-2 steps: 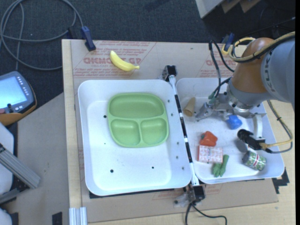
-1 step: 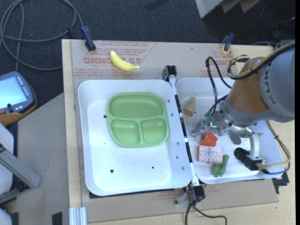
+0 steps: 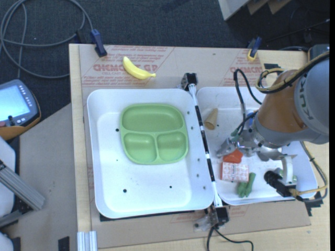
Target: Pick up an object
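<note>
In the right bin [image 3: 225, 95], my gripper [image 3: 232, 146] hangs low over a small red piece [image 3: 234, 156]. That piece rests on top of a red-and-white patterned box [image 3: 234, 170]. A green vegetable-like toy [image 3: 245, 184] lies just right of the box, near the bin's front wall. A tan cone-shaped object [image 3: 211, 118] lies at the bin's left side, farther back. I cannot make out anything held in the gripper.
The left bin [image 3: 104, 182] holds a green divided plate [image 3: 154, 133]. A yellow banana [image 3: 137, 69] lies on the bench behind the left bin. The arm's orange band and grey wrist cover the right bin's middle and right part.
</note>
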{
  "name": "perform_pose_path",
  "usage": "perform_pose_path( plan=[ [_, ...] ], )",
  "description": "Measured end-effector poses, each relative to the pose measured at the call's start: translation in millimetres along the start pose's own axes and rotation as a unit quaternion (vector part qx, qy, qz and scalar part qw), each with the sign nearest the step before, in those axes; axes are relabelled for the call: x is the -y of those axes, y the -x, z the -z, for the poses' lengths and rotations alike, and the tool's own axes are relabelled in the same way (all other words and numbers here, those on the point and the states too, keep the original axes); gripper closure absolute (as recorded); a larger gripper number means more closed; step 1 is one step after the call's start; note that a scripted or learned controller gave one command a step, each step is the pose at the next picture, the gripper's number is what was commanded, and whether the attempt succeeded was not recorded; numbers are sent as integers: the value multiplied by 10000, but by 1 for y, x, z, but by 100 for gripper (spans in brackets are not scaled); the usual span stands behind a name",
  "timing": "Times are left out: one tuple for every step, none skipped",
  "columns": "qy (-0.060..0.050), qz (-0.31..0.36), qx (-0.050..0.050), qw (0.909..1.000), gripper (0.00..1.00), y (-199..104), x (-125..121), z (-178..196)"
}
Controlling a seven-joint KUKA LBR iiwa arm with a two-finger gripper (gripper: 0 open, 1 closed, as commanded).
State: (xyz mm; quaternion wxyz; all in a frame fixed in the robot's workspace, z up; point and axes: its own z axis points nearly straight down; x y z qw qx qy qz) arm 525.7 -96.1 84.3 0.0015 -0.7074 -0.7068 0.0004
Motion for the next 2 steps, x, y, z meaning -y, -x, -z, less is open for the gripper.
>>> perform_pose_path(
  plan=[
    [24,0,5,10000,100,0,-1,11],
    [18,12,4,10000,100,-78,-30,101]
  ],
)
